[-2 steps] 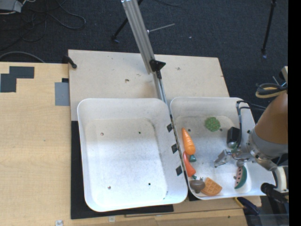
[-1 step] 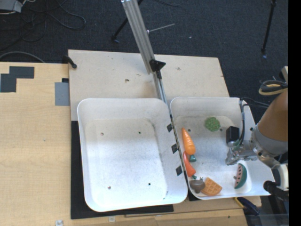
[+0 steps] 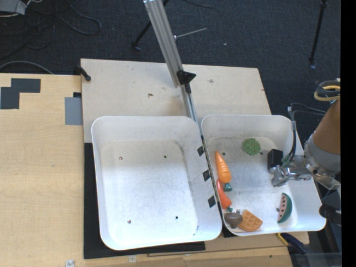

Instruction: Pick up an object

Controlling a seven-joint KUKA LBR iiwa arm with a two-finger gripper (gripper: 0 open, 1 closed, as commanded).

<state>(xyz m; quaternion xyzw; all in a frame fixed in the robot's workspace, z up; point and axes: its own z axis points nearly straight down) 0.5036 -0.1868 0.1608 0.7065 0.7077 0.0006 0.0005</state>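
The right bin (image 3: 245,124) holds several toy foods. A green round broccoli-like piece (image 3: 251,146) lies near its back. An orange carrot (image 3: 223,168) rests along the left wall, with a red piece (image 3: 224,196) just below it. At the front sit a brown lump (image 3: 233,219), an orange waffle-like piece (image 3: 251,221) and a watermelon slice (image 3: 284,207). My gripper (image 3: 276,170) hangs at the bin's right side, between the green piece and the watermelon slice, with nothing visibly in it.
The left bin (image 3: 144,182) stands beside the right one. A slanted aluminium bar (image 3: 169,52) runs down to the divider between the bins. The arm (image 3: 325,143) enters from the right edge. Cables lie on the dark floor behind.
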